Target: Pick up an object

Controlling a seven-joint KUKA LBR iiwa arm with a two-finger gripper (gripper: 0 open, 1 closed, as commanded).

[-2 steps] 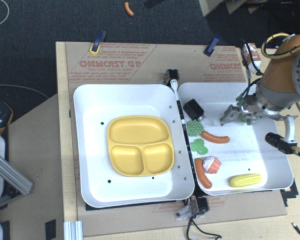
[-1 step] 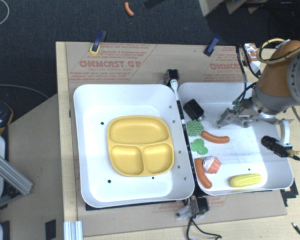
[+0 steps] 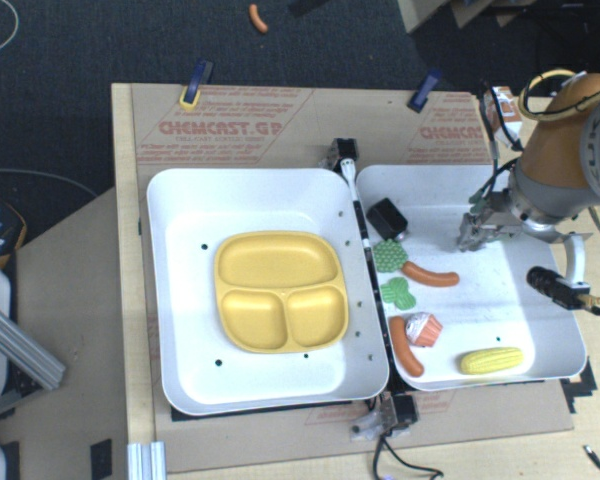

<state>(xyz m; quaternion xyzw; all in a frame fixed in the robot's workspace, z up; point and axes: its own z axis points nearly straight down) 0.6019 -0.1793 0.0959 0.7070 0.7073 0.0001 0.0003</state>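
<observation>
Two shallow white bins sit side by side on a bench covered with brown printed board. The left bin (image 3: 175,298), occupying the centre-left of the frame, contains a yellow divided tray (image 3: 280,290) with one wide compartment at its upper side and two smaller ones below.

The right bin (image 3: 540,318), at centre-right, contains the loose objects. A small black block (image 3: 387,217) lies near its upper left corner. Just below it, along the bin's left wall, are two green leafy pieces: an upper green piece (image 3: 389,256) and a lower green piece (image 3: 397,292). An orange sausage (image 3: 431,275) lies beside the upper green piece, pointing toward the right. Lower in the bin, a second sausage (image 3: 405,346) lies nearly upright in the frame, touching a small red-and-white wrapped item (image 3: 423,329). A yellow corn cob (image 3: 492,360) rests near the bin's lower edge.

The arm (image 3: 565,148) enters from the right of the frame. Its gripper (image 3: 477,230) is positioned over the upper middle of the right bin, above and to the right of the orange sausage and apart from it. No object is seen between its fingers; how far apart they stand cannot be determined.
</observation>
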